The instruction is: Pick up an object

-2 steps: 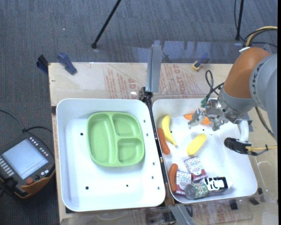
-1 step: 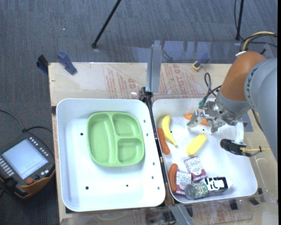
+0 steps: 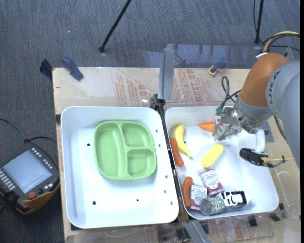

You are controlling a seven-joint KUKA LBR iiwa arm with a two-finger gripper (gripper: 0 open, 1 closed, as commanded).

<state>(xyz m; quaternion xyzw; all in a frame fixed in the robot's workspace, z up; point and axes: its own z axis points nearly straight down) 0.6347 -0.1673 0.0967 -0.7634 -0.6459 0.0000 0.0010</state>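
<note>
In right bin (image 3: 263,186), gripper (image 3: 224,129) is hovering beside carrot (image 3: 207,127) at its 9 o'clock; fingers' state: can't tell. Nothing lifted; grasp & lift both pending.

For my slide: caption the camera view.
Gripper hovers over the right bin near a carrot; green tray sits left.

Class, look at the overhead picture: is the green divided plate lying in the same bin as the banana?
No. The green divided plate lies in the left bin, while the banana lies in the right bin.
</note>
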